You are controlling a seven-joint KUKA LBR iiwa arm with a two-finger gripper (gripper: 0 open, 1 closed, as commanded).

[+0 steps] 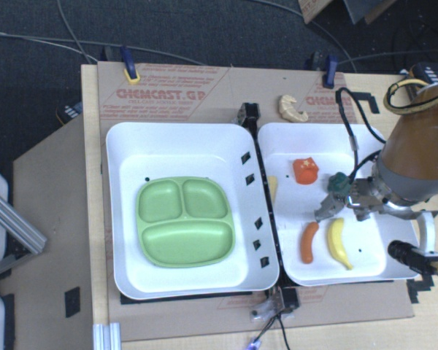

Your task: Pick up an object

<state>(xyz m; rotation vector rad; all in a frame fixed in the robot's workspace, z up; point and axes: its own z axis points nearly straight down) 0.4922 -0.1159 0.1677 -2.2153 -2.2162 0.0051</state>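
We log two shallow white plastic bins on the plywood surface [168, 86]. The left bin [124, 144] holds a pale green three-compartment tray [185, 221]. The right bin [365, 265] holds a small red-orange blocky toy [305, 170] towards its far side, a slim orange carrot-like piece [307, 242] and a curved yellow banana [339, 243] near its front, the two lying just beside each other. The tool [341, 204] hangs above and just behind these two; we cannot tell whether it is spread or closed, and we see nothing held in it. Risk, in our judgement: with carrot and banana so close, a descent could land between them, nudge one aside, or slip off the banana's rounded back.
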